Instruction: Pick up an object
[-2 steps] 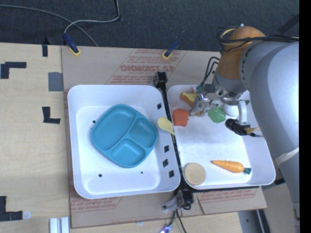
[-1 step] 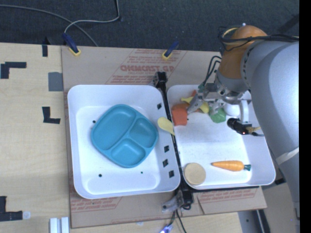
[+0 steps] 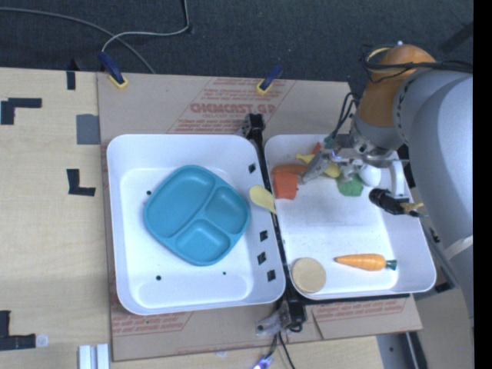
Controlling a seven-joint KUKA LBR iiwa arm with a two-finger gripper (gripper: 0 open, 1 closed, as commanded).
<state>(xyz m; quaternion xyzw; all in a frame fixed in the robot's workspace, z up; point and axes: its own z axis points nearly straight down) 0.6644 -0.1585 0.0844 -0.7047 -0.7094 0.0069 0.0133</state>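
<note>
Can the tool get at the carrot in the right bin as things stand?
Probably yes. The carrot lies alone on the bin floor near the front wall, with the round tan disc apart to its left. The tool is in the same bin, over the back clutter.

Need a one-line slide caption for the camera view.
Arm's gripper over the right bin near an orange block; carrot below, blue tray in left bin.

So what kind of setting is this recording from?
Likely a robotics lab bench: two white bins clamped onto cardboard, toy items such as a carrot and blue plate, cables trailing behind, and a grey arm.
</note>
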